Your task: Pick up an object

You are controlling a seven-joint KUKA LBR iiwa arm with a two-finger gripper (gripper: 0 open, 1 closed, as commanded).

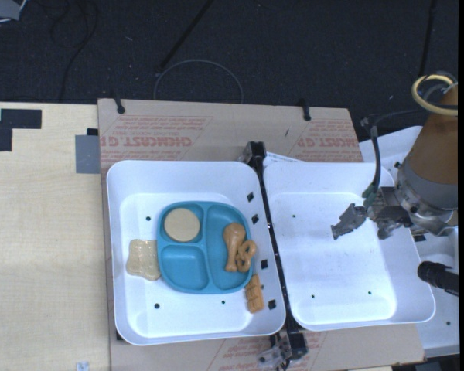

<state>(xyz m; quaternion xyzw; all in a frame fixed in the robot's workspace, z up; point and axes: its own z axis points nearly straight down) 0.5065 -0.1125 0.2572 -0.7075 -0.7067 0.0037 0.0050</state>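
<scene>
Nearest the camera, a small tan biscuit-like piece point(254, 294) lay on the floor of the left bin point(131, 327), just beside the blue divided plate point(187, 272). On that plate sat a round pale disc point(181, 224) and a knobbly pretzel-shaped piece point(239, 247); a pale toast-like slab point(144, 259) touched the plate's left rim. These toy foods looked light, stiff and somewhat slick; the pretzel's narrow waist seemed the best place to pinch. Farther right, the gripper point(348, 224) hovered over the right bin point(417, 315), well apart from them, its fingers spread open with nothing between. Beyond lay the cardboard-covered bench point(216, 134).
</scene>
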